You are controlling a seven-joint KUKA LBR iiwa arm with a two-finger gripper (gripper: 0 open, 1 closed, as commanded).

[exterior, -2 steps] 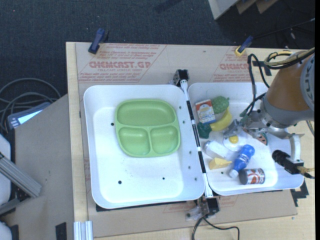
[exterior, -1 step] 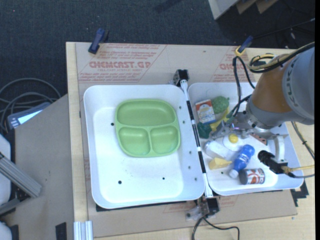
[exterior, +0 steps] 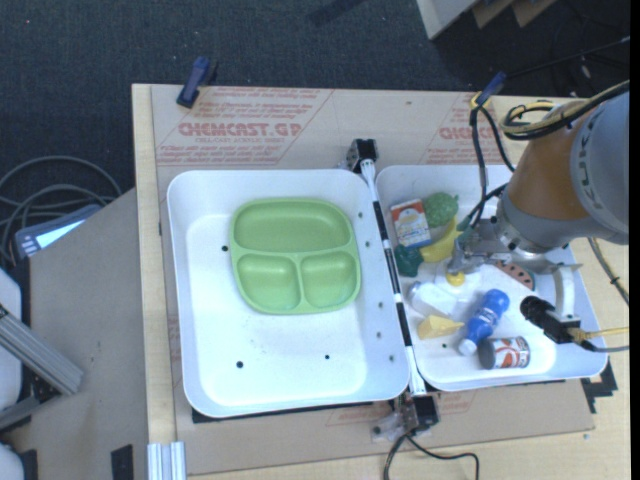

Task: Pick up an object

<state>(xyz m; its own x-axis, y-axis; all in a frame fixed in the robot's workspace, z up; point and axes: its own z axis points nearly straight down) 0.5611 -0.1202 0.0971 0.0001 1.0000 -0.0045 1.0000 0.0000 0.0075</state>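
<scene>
Hovering pincer [exterior: 462, 264] over right white bin [exterior: 570, 363], finger state I cannot tell | nearest target: blue plastic bottle [exterior: 483, 319] just at its 5 o'clock, long axis running 1-to-7 o'clock | count: one blue bottle, one red-white can [exterior: 507, 352], one green divided tray [exterior: 296, 254] in left bin [exterior: 200, 348]

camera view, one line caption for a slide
Grey arm's claw lowered into cluttered right white bin; green three-compartment plastic tray in left white bin.

Right bin [exterior: 560, 368] crowded (bottle [exterior: 483, 320], can [exterior: 508, 352], carton [exterior: 410, 222]); left bin [exterior: 200, 298] open around tray [exterior: 295, 254].
</scene>
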